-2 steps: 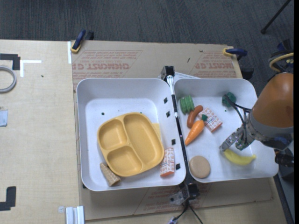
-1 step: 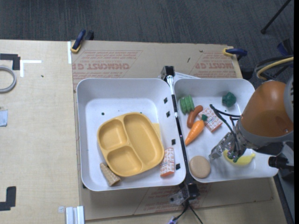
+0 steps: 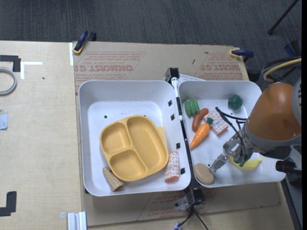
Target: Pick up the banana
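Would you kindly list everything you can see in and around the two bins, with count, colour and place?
banana: one, yellow, near the right bin's front right corner, partly under the gripper
carrot: one, orange, right bin, near the divider
sausage: one, red-orange, right bin, behind the carrot
green vegetable: one, green, right bin, back left
dark green item: one, right bin, back
small packet: one, red and white, right bin, middle
round cookie: one, tan, right bin, front
divided plate: one, yellow, left bin
wrapped snack: one, red and white, left bin, front right
wafer cone: one, brown, left bin, front
bins: two, white, side by side
gripper: one, grey, beside the banana
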`<state>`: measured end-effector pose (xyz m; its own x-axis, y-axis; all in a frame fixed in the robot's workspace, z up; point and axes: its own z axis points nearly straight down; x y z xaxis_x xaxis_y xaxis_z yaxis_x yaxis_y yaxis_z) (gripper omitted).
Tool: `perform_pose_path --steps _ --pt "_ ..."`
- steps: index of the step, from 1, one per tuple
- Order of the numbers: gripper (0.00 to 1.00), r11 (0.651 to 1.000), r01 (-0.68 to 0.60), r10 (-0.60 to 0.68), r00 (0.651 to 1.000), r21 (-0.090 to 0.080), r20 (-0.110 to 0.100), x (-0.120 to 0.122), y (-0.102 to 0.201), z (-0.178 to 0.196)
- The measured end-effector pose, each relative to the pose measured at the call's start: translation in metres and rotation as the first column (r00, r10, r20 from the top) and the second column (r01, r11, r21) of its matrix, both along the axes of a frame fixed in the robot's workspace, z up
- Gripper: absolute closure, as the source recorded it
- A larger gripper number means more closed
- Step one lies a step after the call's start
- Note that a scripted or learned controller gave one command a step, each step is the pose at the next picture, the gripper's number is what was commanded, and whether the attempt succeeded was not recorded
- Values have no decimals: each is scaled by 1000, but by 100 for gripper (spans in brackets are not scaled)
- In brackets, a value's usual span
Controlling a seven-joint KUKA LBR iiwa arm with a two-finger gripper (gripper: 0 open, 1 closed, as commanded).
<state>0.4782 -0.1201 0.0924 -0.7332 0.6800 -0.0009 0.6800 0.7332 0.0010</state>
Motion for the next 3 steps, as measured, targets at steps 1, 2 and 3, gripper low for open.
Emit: perform_pose_path --steps 1,2,3 --pt "0 997 74 -74 997 -1 3 1 -54 81" --pt "0 969 -247 247 969 0 0 25 -50 0" --pt "0 923 -384 384 923 -2 1 13 -74 0"
